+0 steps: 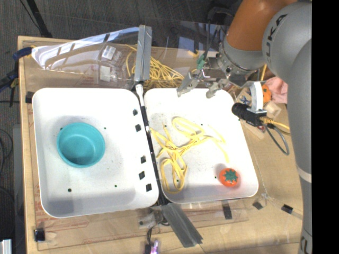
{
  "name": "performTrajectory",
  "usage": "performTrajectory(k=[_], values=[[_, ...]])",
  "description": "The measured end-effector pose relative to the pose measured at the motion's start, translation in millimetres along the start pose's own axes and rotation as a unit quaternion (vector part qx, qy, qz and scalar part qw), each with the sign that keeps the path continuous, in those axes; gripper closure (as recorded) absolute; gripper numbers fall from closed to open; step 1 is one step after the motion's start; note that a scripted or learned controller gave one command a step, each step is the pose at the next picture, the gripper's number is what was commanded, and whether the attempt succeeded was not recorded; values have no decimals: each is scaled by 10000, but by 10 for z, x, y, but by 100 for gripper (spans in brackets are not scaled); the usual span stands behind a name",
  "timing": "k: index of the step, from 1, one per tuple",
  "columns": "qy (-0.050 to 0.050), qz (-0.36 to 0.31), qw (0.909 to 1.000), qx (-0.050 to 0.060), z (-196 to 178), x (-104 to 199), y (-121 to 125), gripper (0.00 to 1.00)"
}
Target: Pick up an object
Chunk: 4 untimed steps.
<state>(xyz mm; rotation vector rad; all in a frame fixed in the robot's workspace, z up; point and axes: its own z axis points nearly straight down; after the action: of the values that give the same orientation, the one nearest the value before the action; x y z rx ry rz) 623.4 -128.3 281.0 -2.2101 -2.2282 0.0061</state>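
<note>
Jaws spread apart (nothing between them) above the right bin, near its far rim.

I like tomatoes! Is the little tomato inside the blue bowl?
No, the tomato lies in the right bin, while the blue bowl sits in the left bin.

A wooden bench stood on dark carpet. Black cables crossed the floor at upper left. Clear plastic sheeting lay along the bench's far edge.
</note>
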Motion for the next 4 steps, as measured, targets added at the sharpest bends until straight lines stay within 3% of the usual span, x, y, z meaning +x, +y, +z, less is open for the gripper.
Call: performTrajectory(k=[1,2,3,4], values=[[3,-68,10000,7,1061,-409,-188,0],[2,-21,10000,-12,1892,-817,-368,0],[2,-46,10000,-3,1791,-815,-365,100],[1,-47,10000,-4,1790,-814,-365,0]])
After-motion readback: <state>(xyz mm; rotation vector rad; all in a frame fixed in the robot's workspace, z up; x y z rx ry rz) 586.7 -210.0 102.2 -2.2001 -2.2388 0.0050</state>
